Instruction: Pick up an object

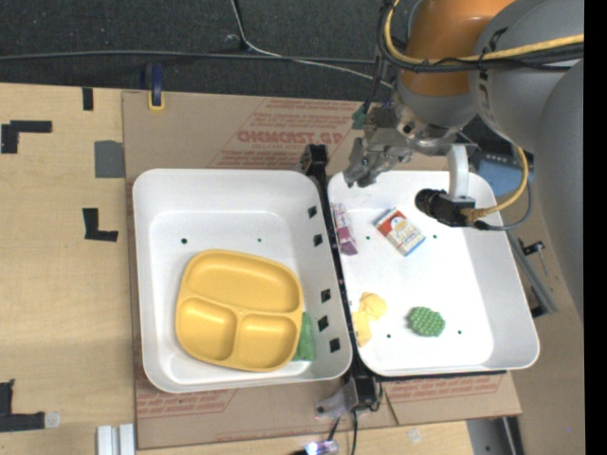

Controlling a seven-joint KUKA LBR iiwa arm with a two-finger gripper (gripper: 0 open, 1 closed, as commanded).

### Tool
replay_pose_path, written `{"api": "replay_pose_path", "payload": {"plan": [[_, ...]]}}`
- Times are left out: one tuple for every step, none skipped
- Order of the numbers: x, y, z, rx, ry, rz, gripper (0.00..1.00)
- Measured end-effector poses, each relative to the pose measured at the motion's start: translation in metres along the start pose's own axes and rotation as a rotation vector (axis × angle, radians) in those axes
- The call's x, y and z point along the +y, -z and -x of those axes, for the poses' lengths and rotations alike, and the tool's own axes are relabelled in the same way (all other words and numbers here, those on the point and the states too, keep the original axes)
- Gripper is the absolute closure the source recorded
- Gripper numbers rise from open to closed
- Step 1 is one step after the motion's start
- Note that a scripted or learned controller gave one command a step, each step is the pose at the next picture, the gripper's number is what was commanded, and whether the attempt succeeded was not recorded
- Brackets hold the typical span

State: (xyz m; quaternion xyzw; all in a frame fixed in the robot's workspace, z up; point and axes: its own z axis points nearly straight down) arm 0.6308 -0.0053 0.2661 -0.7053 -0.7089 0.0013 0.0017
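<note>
**A:** What is hard to make out here?

**B:** The end effector (365,167), mostly. It hangs at the upper middle of the frame, over the top left corner of the right bin (474,349), and its fingers blur into the dark hardware around them. I cannot tell how far apart they stand, and I see nothing between them. The arm (474,45) is cut off by the top and right edges of the frame.

**A:** Anything else half hidden?

**B:** A green object (305,337) in the left bin (152,254) is tucked behind the lower right edge of the yellow tray (239,309), so only a sliver shows. A purple and white item (343,233) lies hard against the right bin's left wall; its shape is unclear.

**A:** And the rest of the contents?

**B:** The left bin holds the yellow tray, three compartments, lying flat in its lower half. In the right bin: a small red and white box (400,231) near the top centre, a yellow piece (368,313) by the lower left wall, and a knobbly green ball (426,321) lower centre. All rest on the bin floor, apart from one another and below the end effector in the frame. Both bins sit on brown cardboard (275,131) over the worktop (57,254).
</note>
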Motion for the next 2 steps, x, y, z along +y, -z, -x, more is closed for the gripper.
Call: {"api": "replay_pose_path", "payload": {"plan": [[-0.008,-0.006,-0.049,0.0,0.001,0.002,1.0],[-0.015,-0.031,-0.092,-0.001,0.0,0.0,1.0]]}}
